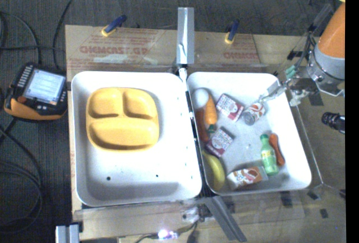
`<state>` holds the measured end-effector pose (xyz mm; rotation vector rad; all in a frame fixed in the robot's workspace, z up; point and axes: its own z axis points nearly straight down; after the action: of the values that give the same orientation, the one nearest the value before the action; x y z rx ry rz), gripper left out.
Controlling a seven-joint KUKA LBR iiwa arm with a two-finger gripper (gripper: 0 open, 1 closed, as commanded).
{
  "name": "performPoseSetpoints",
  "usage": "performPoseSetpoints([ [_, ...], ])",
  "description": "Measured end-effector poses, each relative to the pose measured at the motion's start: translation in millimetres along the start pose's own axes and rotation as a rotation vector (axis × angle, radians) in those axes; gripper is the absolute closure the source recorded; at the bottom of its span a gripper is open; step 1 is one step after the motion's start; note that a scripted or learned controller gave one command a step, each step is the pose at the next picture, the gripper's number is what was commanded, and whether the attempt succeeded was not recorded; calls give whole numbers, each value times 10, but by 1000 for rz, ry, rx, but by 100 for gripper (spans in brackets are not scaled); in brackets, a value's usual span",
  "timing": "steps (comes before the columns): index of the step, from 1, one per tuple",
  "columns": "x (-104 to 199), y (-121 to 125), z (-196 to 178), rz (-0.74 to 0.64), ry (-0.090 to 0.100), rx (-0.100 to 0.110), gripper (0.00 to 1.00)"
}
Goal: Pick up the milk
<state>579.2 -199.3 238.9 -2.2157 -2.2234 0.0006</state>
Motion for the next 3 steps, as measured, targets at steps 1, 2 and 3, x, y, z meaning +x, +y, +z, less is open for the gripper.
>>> performPoseSetpoints([
  [1,427,-606,1325,-202,1,1,0],
  [2,121,30,1441,-311,2,-2,0],
  [3,62,254,1492,-288,-4,-11,0],
])
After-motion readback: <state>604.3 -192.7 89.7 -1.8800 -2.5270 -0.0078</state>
